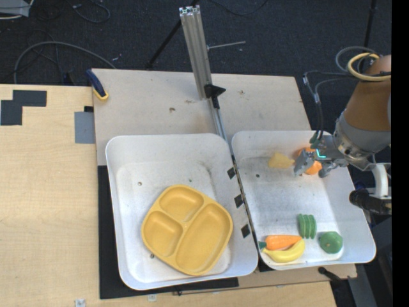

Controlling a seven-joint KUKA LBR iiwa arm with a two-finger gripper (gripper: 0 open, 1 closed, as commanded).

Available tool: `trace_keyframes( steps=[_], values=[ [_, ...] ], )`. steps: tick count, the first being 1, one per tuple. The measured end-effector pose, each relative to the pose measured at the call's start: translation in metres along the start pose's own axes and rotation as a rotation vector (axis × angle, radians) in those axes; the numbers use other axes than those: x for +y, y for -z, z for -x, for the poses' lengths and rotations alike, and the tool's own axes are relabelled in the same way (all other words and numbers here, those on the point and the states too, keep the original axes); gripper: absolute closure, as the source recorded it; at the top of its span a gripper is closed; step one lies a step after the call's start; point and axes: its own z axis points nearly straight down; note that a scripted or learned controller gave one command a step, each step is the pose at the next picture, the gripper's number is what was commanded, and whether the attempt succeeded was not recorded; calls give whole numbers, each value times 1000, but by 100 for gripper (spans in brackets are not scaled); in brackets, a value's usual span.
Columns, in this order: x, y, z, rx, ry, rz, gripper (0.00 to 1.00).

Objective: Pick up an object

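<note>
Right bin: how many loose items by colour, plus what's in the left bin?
Right bin:
Green: 2
Orange: 2, carrot and an item at the gripper
Yellow: 2, banana and pale piece
Left bin: 1 yellow divided plate
Total: 7

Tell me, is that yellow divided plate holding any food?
Empty. The yellow plate lies flat in the left bin, its three compartments bare; the toy food sits in the right bin.

The hand (311, 163) partly hides a small orange object (313, 167), too small to identify.
</note>
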Motion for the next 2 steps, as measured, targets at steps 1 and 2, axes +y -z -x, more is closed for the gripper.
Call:
trace_keyframes(
  steps=[1,2],
  values=[
    [1,1,0,-1,0,3,0],
    [6,-46,5,0,0,-2,0]
  ],
)
